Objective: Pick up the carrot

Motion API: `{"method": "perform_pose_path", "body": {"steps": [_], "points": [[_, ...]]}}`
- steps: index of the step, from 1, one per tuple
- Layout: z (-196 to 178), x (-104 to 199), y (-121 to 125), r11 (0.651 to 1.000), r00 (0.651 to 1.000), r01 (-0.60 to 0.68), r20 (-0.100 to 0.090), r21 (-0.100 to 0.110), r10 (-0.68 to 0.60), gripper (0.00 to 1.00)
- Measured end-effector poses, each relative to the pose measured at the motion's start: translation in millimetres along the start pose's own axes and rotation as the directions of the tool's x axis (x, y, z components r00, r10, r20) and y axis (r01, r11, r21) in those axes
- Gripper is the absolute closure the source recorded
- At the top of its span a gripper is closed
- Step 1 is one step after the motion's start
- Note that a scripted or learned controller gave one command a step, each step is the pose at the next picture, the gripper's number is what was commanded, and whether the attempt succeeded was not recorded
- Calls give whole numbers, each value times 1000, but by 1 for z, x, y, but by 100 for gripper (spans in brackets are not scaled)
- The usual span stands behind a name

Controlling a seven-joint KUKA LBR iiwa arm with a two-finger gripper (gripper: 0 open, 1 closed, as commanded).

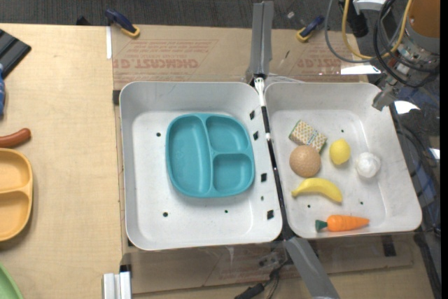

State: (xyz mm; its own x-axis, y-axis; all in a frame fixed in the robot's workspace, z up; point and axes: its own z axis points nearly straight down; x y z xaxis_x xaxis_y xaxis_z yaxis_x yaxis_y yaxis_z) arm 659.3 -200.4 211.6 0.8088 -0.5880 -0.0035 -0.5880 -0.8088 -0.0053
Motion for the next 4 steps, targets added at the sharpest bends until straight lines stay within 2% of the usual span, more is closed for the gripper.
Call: {"method": "perform_pose_path", "body": {"steps": [1,2,3,4], "points": [[-85,1,24,1000,1000,5,-4,1,-5,100],[5,-29,-39,995,995,101,2,-1,-101,100],[-62,-25,-8,1000,1000,27,-3,0,-27,100],[4,-40,-54,1000,1000,31,3,-2,-31,100]]}}
